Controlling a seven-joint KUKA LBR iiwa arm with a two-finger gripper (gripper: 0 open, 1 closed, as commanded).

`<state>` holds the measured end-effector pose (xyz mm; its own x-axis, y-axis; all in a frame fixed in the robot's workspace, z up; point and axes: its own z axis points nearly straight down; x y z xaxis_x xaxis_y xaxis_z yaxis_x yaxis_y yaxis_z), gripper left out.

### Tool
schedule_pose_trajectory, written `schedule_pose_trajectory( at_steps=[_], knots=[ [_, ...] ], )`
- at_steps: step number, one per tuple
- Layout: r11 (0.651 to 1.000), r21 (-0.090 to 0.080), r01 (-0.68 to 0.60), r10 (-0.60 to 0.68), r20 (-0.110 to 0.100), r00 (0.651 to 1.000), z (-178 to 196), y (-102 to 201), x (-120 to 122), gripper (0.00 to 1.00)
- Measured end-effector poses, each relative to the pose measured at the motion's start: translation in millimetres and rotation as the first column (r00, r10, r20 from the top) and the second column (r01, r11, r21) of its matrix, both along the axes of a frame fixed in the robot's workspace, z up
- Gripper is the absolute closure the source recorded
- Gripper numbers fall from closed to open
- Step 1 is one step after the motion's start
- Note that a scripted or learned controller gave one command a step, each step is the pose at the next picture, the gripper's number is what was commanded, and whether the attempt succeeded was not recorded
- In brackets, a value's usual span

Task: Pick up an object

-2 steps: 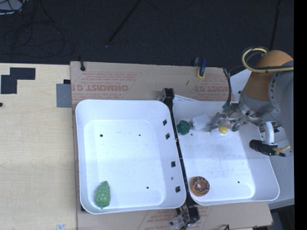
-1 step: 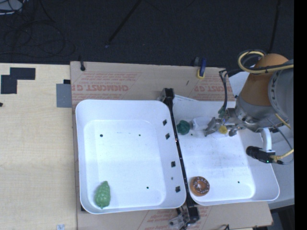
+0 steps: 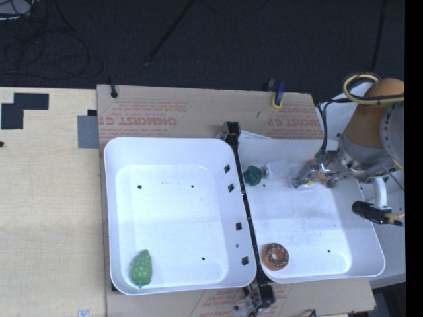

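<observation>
Tool (image 3: 305, 179) low over the right white bin (image 3: 344, 269), grip state impossible to tell; small round teal object (image 3: 252, 175) just to its left, near the divider; brown ring-shaped doughnut toy (image 3: 275, 256) farther off, down-left; green lumpy toy (image 3: 141, 268) well away.

"CHEMCRZT" upside-down on cardboard sheet (image 3: 198, 114)
</observation>
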<state>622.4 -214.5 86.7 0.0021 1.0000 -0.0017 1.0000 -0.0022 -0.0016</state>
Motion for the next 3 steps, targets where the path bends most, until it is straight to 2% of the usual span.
schedule_pose_trajectory(
  at_steps=[1, 2, 3],
  knots=[
    [1.000, 0.001, -0.003, 0.003, 0.003, 1.000, 19.4, 0.5, 22.5, 0.00],
    [1.000, 0.002, -0.005, 0.005, -0.002, 1.000, 28.1, 0.5, 21.0, 1.00],
    [1.000, 0.001, -0.007, 0.007, -0.001, 1.000, 28.2, 0.7, 21.3, 0.00]
  ],
)
